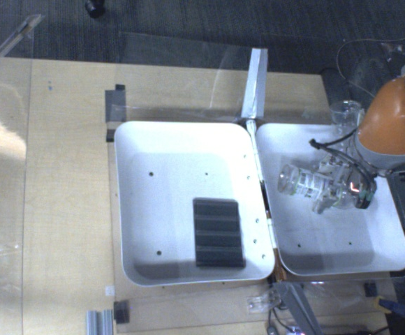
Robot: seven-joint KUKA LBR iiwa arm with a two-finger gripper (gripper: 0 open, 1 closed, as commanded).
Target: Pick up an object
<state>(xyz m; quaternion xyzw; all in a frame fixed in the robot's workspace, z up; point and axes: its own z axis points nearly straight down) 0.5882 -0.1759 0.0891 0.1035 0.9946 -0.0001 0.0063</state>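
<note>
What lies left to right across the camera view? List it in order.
Left bin → black ridged block → right bin → gripper → orange band.

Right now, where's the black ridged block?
The black ridged block lies in the left bin, toward its near right corner, apart from the hand over the right bin.

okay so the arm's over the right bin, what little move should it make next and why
Probably swing left toward the left bin. The gripper hangs over the right bin, while the only clear object, the black ribbed block, lies in the left one.
</note>
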